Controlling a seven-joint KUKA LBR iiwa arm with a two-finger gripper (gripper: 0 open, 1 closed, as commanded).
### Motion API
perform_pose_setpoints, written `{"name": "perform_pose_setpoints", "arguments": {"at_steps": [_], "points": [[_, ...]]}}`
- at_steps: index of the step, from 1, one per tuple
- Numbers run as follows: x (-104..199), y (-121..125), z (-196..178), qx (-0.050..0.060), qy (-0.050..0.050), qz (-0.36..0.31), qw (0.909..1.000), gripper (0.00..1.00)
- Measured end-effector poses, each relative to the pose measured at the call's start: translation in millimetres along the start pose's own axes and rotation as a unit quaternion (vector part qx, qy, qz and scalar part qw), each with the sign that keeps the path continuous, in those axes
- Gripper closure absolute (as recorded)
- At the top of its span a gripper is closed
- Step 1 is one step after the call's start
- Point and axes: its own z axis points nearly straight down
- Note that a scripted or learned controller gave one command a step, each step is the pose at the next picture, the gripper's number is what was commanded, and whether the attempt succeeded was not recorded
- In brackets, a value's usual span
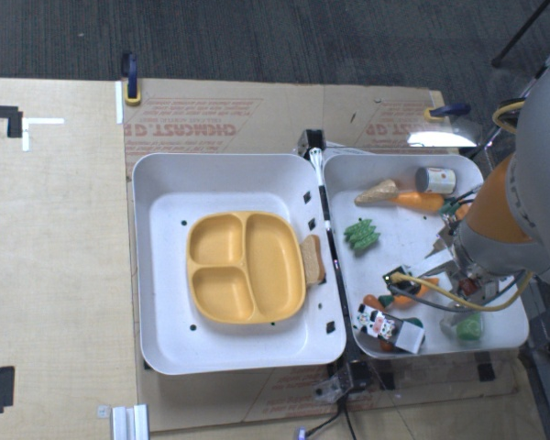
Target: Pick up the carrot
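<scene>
The gripper (451, 278) of a KUKA arm hangs low over the near right corner of the right bin (399, 246), beside a pale green lump (468, 327). The wrist hides whether it is open or closed, and nothing can be seen in its hold. A white block (409, 337) and small printed toys (376, 322) crowd that bin's near edge, seemingly as distractors. A leafy green piece (360, 235) lies mid-bin. The carrot (420, 202) rests along the far edge, just beside a beige wedge (377, 192) and a silver can (436, 179), well apart from the gripper. In the left bin (156, 246), a bread slice (313, 260) touches a centred yellow divided plate (247, 266).
</scene>
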Motion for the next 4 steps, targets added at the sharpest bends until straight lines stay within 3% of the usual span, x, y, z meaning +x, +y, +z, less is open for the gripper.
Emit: {"name": "perform_pose_setpoints", "arguments": {"at_steps": [1,2,3,4], "points": [[-6.2,-46.1,0.3,0.0,0.0,0.013,0.9999,0.0],[-7.1,-32.9,0.1,-0.001,0.001,0.029,0.9996,0.0],[-6.5,-32.9,-7.9,0.001,-0.001,0.026,0.9997,1.0],[-6.5,-32.9,-7.9,0.001,-0.001,0.026,0.9997,0.0]]}}
